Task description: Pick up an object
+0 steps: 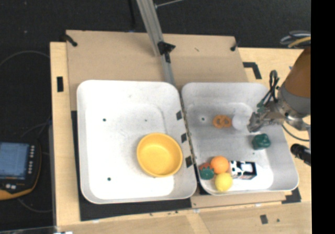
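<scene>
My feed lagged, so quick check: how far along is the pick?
Done: the gripper is down in the right bin, beside the green object. In hand: nothing is visibly between its fingers. Left: grasp and lift. The pretzel, orange ball, and yellow bowl sit untouched.

We see a rounded grey arm segment with a broad orange band [299,75] above the wrist. Black cables [272,85] loop along its side, and it ends in a small grey metal two-finger gripper [257,123] with dull, boxy parts.
</scene>
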Robot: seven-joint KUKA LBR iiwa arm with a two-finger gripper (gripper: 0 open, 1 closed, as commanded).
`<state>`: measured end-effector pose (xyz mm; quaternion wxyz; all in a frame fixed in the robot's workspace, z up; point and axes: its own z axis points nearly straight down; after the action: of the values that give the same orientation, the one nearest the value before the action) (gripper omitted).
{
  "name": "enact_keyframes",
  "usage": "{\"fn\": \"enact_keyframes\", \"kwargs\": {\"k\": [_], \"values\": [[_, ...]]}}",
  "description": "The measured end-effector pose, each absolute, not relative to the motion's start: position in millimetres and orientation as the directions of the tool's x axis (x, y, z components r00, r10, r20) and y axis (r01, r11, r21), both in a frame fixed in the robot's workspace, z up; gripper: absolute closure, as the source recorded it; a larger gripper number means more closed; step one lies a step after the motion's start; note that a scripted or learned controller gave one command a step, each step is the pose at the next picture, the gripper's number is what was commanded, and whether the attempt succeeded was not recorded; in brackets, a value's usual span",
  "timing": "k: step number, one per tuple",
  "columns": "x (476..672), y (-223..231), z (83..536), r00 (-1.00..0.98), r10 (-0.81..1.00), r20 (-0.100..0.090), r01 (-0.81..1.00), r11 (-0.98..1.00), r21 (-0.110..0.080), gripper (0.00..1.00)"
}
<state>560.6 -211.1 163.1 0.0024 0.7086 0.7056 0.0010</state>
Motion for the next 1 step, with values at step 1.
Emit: {"fn": "enact_keyframes", "kwargs": {"k": [1], "values": [[559.8, -203.2, 221.7, -0.004, 1.000, -0.002, 1.000, 0.004, 0.008, 1.00]]}}
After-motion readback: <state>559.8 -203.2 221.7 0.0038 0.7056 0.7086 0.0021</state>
